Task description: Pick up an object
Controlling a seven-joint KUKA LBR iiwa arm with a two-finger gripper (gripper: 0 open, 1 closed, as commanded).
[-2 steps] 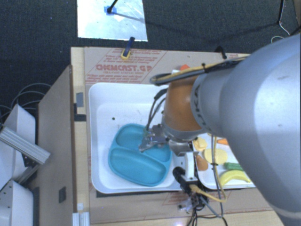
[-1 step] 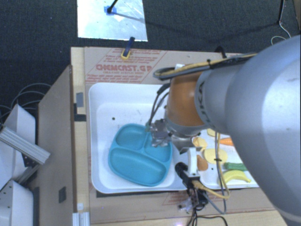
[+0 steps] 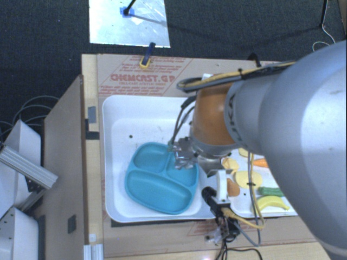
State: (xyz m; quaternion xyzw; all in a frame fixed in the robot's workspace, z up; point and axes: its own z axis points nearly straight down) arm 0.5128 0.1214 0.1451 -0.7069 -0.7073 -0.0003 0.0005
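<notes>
A light blue divided plate lies in the left white bin, towards its front right. My gripper hangs over the plate's right rim, at its upper right compartment. The arm's grey body and orange band cover much of the right bin. Several toy foods lie there: a yellow banana, a green piece, an orange piece, a brown piece and yellow pieces.
A brown cardboard sheet lies behind the bins. Cables dangle at the front edge of the bench. A shiny square sheet rests on the dark floor beyond. White and grey hardware stands at the left.
</notes>
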